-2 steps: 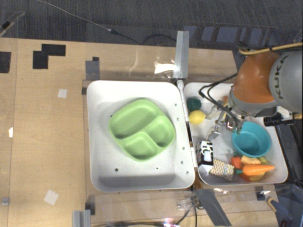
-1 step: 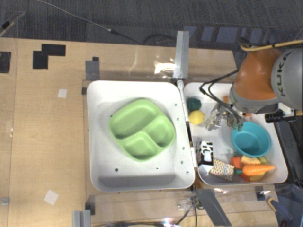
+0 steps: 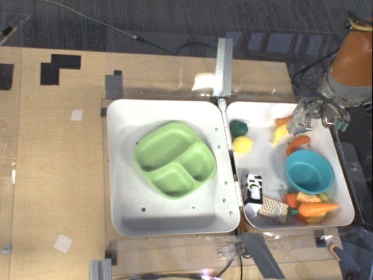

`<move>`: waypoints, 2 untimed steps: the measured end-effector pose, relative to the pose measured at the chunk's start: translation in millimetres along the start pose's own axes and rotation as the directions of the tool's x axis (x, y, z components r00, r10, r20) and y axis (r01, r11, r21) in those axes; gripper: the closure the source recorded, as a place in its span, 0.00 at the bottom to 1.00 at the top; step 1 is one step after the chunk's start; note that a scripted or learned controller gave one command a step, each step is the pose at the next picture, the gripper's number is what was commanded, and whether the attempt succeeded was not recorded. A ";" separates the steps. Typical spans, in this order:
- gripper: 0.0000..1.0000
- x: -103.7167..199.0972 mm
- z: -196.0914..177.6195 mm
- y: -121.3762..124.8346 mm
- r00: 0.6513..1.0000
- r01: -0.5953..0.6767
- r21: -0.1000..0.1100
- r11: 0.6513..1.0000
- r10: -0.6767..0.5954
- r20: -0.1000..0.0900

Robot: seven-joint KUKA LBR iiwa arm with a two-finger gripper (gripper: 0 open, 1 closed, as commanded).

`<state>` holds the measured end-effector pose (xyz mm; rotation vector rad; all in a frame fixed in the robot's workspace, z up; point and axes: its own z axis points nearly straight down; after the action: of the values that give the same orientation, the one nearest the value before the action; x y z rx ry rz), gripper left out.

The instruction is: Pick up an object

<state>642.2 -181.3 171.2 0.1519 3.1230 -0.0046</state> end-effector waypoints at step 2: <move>0.00 -3.8 81.2 9.6 0.998 -0.059 -0.002 0.998 0.059 -0.001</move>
<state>648.1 -172.4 90.1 0.2433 3.1184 -0.0009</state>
